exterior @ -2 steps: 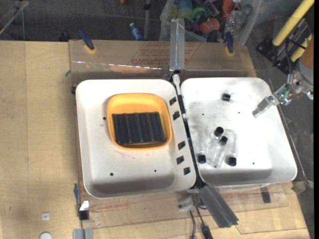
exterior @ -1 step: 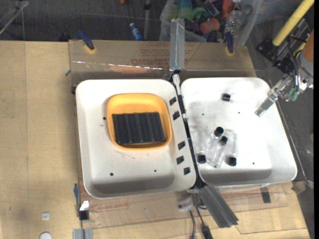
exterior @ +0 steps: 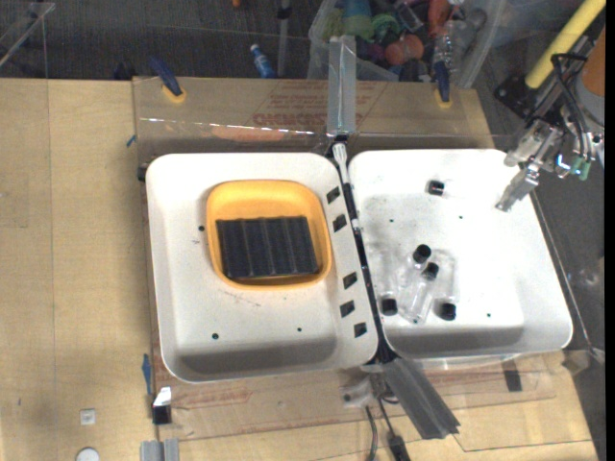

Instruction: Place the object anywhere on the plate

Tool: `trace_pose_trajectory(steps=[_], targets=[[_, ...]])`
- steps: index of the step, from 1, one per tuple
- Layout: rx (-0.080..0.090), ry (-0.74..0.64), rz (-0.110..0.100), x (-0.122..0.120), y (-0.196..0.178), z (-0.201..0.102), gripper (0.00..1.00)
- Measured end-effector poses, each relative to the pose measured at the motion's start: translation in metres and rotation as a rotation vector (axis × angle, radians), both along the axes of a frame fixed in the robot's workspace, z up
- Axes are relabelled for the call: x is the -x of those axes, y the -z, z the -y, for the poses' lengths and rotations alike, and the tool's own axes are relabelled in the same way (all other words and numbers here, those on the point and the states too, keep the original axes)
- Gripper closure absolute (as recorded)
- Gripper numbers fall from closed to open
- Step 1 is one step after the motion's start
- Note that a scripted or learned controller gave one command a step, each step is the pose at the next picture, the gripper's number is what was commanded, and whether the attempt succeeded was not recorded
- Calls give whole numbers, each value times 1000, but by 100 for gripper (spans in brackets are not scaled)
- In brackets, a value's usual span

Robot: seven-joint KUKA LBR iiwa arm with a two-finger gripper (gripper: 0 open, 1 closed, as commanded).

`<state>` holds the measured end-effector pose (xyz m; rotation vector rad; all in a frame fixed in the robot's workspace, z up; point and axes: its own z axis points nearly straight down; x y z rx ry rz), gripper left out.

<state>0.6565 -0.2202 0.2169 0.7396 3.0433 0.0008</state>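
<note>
A yellow plate (exterior: 264, 201) lies in the left bin (exterior: 178, 286). On it rests a black ridged rectangular object (exterior: 266, 248), lying flat and covering most of the plate's middle. My gripper (exterior: 512, 190) hangs over the far right corner of the right bin (exterior: 500, 257), well away from the plate. I see nothing held at its tip. The arm's wrist (exterior: 562, 152) comes in from the right edge.
The right bin holds several small clear pieces with black caps (exterior: 423, 262) near its left front, plus a small black piece (exterior: 435, 187) toward the back. A divider with black tabs (exterior: 346, 257) runs between the bins. A crate of colourful items (exterior: 404, 12) stands behind the bench.
</note>
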Motion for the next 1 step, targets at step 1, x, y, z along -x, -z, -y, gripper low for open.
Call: trace_pose_trajectory(steps=[1], targets=[[1, -192, 0, -2, -11, 1, 0]])
